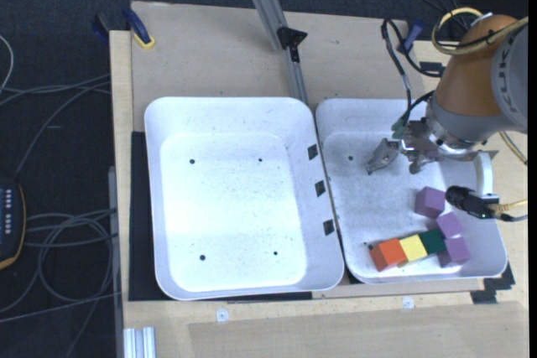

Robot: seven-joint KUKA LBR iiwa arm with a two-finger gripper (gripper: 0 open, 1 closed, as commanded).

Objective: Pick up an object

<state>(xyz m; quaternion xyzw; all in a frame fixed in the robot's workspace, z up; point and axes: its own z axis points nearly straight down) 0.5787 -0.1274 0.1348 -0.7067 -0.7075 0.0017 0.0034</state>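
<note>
We see our grey two-finger gripper (399,160) spread open, holding nothing, above the right white plastic bin (352,180), apart from the small purple cube (430,201).

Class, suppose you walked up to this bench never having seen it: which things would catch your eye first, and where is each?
Probably the bright row of blocks, orange, yellow and green, at the near edge of the right bin, with two purple blocks beside it. Next, the arm's orange band above the gripper, which hangs open over the far part of that bin. The left bin stands out as a broad white surface.
</note>
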